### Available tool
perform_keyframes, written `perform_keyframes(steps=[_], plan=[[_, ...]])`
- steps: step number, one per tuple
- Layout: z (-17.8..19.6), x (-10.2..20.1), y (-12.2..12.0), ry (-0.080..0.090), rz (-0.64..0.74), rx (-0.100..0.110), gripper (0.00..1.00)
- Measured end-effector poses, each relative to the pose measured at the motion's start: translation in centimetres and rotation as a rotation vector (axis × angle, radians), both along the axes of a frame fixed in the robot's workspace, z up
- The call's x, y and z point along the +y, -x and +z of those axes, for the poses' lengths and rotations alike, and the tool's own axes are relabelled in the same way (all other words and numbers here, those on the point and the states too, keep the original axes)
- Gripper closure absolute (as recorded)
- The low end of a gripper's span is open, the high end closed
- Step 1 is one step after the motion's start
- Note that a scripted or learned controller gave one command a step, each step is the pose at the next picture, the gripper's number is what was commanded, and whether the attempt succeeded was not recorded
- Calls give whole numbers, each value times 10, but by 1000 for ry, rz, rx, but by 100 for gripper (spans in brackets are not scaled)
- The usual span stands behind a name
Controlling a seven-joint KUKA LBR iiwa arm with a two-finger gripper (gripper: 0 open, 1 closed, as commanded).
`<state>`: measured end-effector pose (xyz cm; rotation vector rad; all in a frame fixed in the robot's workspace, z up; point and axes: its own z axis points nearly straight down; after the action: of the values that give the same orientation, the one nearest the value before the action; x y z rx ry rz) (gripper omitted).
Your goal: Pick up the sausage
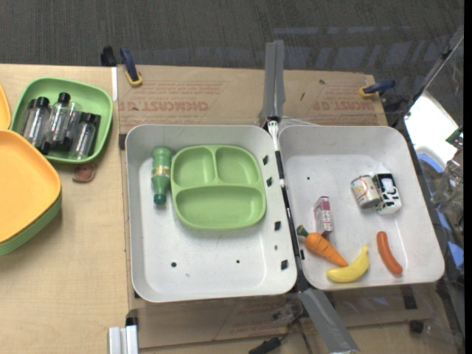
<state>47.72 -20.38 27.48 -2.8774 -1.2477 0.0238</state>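
The sausage (389,253) is a small red-orange link lying at the front right of the right bin (346,142). It rests on the bin floor, slanted, just right of a yellow banana (349,267). Nothing touches it or covers it.
In the right bin also lie a carrot (323,246), a small pink packet (323,214), a tin can (363,192) and a black-and-white cup (388,192). The left bin (206,271) holds a green divided plate (218,186) and a green bottle (161,173). Orange plates (26,190) and a green tray of bottles (63,120) sit at left.
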Motion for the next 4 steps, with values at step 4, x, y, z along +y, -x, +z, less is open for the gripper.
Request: perform_keyframes(steps=[4], plan=[[-71, -10, 0, -5, 194, -6, 100]])
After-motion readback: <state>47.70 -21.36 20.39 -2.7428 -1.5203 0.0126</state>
